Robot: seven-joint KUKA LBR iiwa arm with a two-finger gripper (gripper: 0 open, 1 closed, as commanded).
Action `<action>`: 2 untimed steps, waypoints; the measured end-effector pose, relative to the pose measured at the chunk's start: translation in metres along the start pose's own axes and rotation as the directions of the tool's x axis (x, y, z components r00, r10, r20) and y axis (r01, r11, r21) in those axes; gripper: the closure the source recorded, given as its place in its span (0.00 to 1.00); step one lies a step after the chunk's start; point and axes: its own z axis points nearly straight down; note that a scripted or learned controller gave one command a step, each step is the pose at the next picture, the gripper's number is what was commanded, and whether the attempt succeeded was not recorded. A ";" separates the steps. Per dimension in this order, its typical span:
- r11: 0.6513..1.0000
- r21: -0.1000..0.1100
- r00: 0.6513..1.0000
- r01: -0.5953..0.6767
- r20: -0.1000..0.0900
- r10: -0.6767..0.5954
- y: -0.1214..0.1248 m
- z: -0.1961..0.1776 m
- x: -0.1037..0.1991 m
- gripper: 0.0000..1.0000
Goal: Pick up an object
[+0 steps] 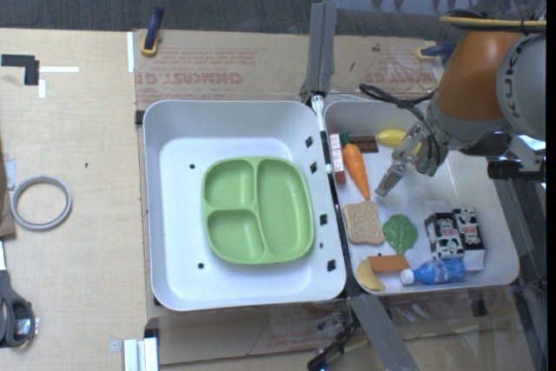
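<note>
Low right of frame, right bin (459, 194): blue bottle (434, 274), orange block (387, 263) & yellow wedge (369, 276) along its bottom edge. Just above: green leaf (400, 232), bread slice (363, 223), b/w boxes (454, 235). Mid-bin hangs the gripper (407, 171), fingers spread, nothing btwn them. Carrot (354, 169) sits just left of it, not touching. Yellow fruit (393, 136) & brown bar (363, 143) lie at the bin's top edge. Left bin holds a green plate (259, 209). Progress: nothing picked yet. Left to do: settle on an item (carrot or green leaf likeliest), drop, close, lift.
</note>
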 end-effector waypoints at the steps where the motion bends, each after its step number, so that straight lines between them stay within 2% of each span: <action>1: 0.995 0.002 0.995 -0.096 -0.002 0.096 -0.028 0.001 0.079 0.00; 2: 0.998 0.001 0.998 -0.059 -0.003 0.059 -0.038 0.001 0.106 0.00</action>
